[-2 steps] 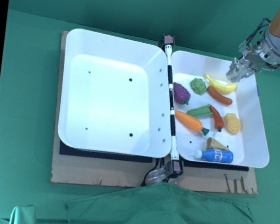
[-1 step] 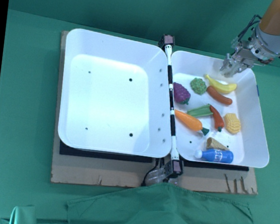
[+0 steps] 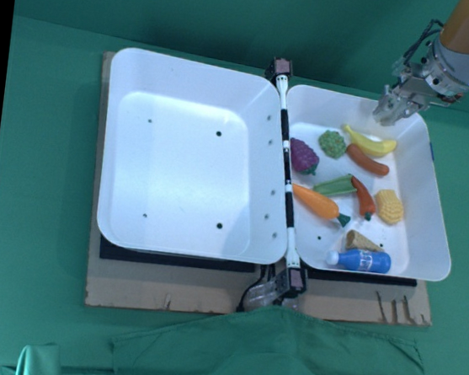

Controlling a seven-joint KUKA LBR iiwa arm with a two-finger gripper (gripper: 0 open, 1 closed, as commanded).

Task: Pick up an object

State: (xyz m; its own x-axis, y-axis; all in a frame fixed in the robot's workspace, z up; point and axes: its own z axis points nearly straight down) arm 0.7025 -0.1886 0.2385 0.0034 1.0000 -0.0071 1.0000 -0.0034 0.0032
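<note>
The right bin (image 3: pixel 434 224) holds several toy foods: a yellow banana (image 3: pixel 372 142), a red sausage (image 3: pixel 367 160), green broccoli (image 3: pixel 332 143), purple grapes (image 3: pixel 304 156), an orange carrot (image 3: pixel 319 204), a green pod (image 3: pixel 335 186), a red-orange pepper (image 3: pixel 363 196), yellow corn (image 3: pixel 389 207), a tan wedge (image 3: pixel 360 240) and a blue bottle (image 3: pixel 360 260). My gripper (image 3: pixel 392 111) hangs above the bin's far rim, up and right of the banana, with nothing seen between its fingers.
The left bin (image 3: pixel 188 151) sits beside the right one, with a black-and-white striped bar (image 3: pixel 287 159) along the seam between them. Both rest on cardboard (image 3: pixel 121 283) over green cloth. A fold of cloth (image 3: pixel 281 358) lies at the front.
</note>
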